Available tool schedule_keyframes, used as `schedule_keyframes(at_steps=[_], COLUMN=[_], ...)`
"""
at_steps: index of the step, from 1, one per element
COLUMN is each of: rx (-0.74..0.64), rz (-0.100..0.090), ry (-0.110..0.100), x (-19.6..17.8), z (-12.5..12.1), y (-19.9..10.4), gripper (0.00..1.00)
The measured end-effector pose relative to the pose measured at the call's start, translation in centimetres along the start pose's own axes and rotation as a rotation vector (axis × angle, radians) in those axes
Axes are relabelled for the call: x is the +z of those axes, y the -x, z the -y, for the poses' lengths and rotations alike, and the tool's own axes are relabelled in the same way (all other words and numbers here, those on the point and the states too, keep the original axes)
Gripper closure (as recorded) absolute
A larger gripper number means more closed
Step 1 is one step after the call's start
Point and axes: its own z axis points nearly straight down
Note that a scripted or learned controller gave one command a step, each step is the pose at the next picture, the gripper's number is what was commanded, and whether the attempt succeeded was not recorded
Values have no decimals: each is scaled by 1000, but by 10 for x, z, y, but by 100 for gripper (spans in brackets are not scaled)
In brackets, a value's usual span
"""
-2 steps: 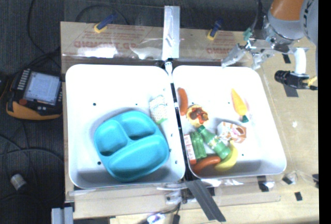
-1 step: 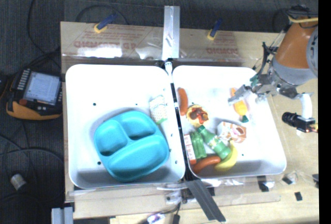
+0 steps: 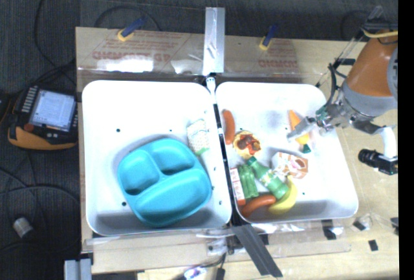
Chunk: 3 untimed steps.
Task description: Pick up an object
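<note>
Objects for picking: you find them heaped in the right bin (image 3: 336, 162), mostly down and to the left of the gripper (image 3: 309, 129) as the camera sees it. The gripper hangs over that bin's upper right part; whether it is wide, narrow or holding anything, you cannot tell.

Around the gripper:
- An orange wedge (image 3: 294, 119), just beside it on the left.
- A pale packet with a red print (image 3: 290, 165), below it.
- A round brown-and-yellow piece (image 3: 246, 142), further left.
- A red sausage (image 3: 228, 123), slim and smooth, against the dividing wall.
- Green bottles (image 3: 255, 175), a second red sausage (image 3: 255, 203) and a yellow banana (image 3: 286, 200), crowded together at the bin's lower left.

In the left bin (image 3: 103, 117), well apart from the gripper:
- A blue compartment tray (image 3: 165, 178), glossy plastic with rounded corners.
- A small pale carton (image 3: 198, 136) at its upper right.

Surface and room: both bins are shallow, white and smooth, on a light wooden bench (image 3: 375, 207). Dark carpet (image 3: 52, 13) surrounds the bench, with a handheld screen unit (image 3: 44, 116) lying on it far to the left.
</note>
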Motion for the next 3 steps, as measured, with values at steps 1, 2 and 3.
schedule_keyframes(at_steps=[1, 2, 3], rx=[-213, -54, -107], rz=[4, 3, 2], ry=[1, 1, -1], x=[-133, -250, -157], z=[15, 11, -6], y=[-9, 0, 2], gripper=[0, 0, 0])
